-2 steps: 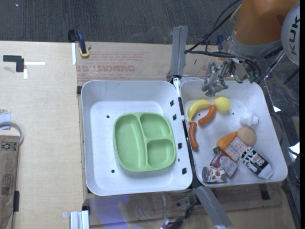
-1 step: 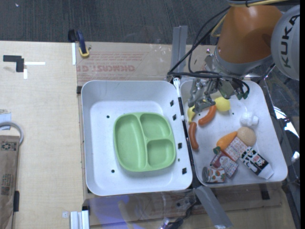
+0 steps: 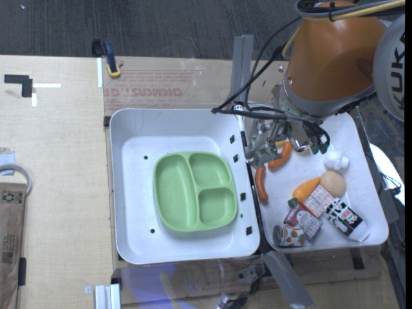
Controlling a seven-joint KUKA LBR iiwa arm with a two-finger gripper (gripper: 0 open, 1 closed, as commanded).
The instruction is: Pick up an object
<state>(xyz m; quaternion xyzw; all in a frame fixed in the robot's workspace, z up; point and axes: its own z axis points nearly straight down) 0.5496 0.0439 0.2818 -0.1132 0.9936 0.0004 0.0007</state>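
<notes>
Nearest me, at the front of the right bin (image 3: 373, 172), I saw a small printed carton (image 3: 295, 227) lying against the rim, a second printed packet (image 3: 318, 201) just behind it, and a black-and-white bottle (image 3: 344, 219) lying on its side beside them. Their labels were too small for me to read. Just behind sat a carrot (image 3: 305, 188) touching a pale round bun (image 3: 333, 183), with a small white piece (image 3: 337, 163) further back that I could not identify. Beside the wall between the bins lay a sausage (image 3: 261, 183).

In the left bin (image 3: 129, 192) a green divided plate (image 3: 194, 190) lay flat near the middle, its compartments bare.

Further back, the tool (image 3: 265, 145) hung low over the right bin's rear left corner, tangled in cables. An orange curved thing (image 3: 280, 158) lay right by it, partly hidden. I could not tell whether the tool was open or closed, or whether it gripped anything. The arm's orange band (image 3: 331, 50) covered the bin's far edge, and the worktop (image 3: 51, 172) stretched to the left.
</notes>
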